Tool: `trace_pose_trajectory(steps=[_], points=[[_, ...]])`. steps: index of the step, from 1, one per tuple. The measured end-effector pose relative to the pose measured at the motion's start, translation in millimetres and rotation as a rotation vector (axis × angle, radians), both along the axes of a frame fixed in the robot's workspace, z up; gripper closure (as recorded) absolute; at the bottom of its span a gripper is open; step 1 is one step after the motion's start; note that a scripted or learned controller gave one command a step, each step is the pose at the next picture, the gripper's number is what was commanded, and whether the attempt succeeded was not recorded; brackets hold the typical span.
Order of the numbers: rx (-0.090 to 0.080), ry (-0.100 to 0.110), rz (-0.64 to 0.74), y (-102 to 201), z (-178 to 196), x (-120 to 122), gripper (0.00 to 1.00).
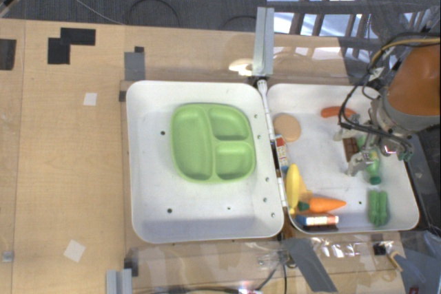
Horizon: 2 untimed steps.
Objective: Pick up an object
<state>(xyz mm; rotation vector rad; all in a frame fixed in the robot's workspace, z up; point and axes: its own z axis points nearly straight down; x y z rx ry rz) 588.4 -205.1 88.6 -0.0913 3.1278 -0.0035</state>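
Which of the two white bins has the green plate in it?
The left bin, away from the arm. The green divided plate lies alone in its middle, while the right bin holds a scatter of small toy foods.

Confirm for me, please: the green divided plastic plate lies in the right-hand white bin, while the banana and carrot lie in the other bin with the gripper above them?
Not quite. The camera view shows the green divided plastic plate in the left-hand white bin. The yellow banana and orange carrot lie in the right-hand white bin, where the gripper is.
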Motion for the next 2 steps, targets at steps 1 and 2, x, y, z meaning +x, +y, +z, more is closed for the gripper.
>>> trace_pose_trajectory(steps=[1,2], points=[[-0.004,-0.018,0.004,1,16,6,1.0],[-0.002,0.005,0.298,-1,26,-37,1.0]])
